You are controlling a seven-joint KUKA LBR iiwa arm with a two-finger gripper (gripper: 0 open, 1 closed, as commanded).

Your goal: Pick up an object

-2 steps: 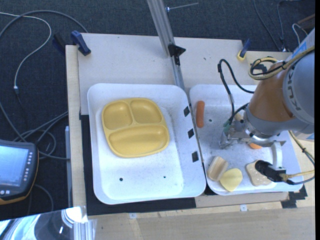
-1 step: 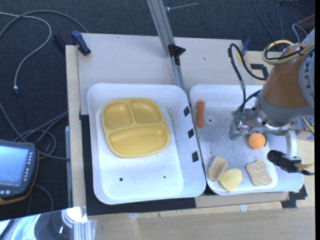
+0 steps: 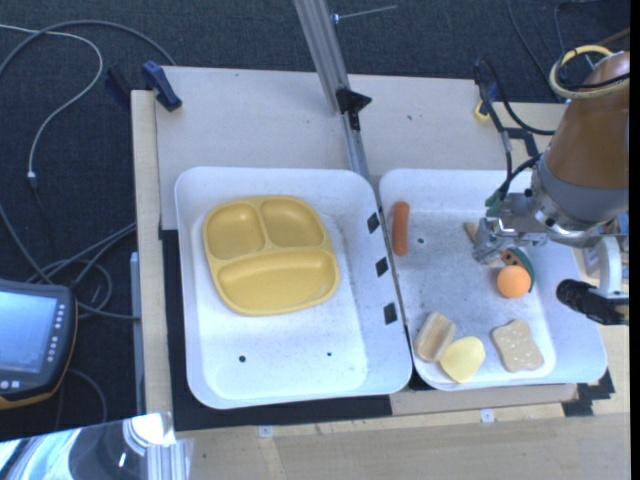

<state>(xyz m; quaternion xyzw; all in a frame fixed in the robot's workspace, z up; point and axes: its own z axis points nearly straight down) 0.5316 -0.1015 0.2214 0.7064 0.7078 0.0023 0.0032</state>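
**Gripper hanging low over the right bin, just beside the orange ball**

Gripper (image 3: 492,240) first: it is sitting low over the right bin (image 3: 440,193), near that bin's right side, and you cannot tell from up here whether it is released or clenched. Nothing is showing in its grasp.

Now you are sweeping left to right. You are looking at two white bins. The left bin (image 3: 290,368) is carrying one yellow divided plate (image 3: 270,253) with three compartments. Crossing the divide, you are finding five things in the right bin: one orange sausage-shaped piece (image 3: 401,227) lying upright along the left wall, one pale bread-like piece (image 3: 434,335) near the front, one yellow rounded piece (image 3: 463,358) touching it, one tan cracker (image 3: 517,345) further right, and one orange ball (image 3: 513,282) just below the gripper.

That ball is looking like your nearest candidate. You are probably dealing with a light toy, stiff and smooth, so it is likely to roll or squirt out; you would be closing across its widest middle. The cracker is lying flat, so you would be pinching its edges.
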